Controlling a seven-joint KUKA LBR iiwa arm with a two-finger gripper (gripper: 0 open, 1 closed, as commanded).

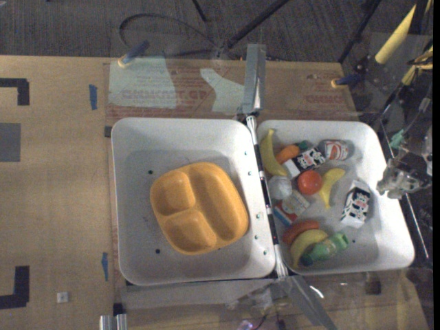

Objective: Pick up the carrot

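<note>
The carrot (287, 153), small and orange with a green tip, lies in the back left part of the right bin (395, 243). It sits between a yellow banana (269, 154) and a cow-patterned carton (311, 159). My gripper (397, 181) hangs pale and blurred over the right rim of that bin, far to the right of the carrot and apart from every toy. Nothing shows in its grasp.
The right bin also holds a can (336, 149), a red tomato (309, 182), a second banana (331, 184), another cow carton (356, 206), a red-orange piece (300, 229) and a green bottle (326, 247). In the left bin (130, 157) lies a yellow divided plate (199, 207).
</note>
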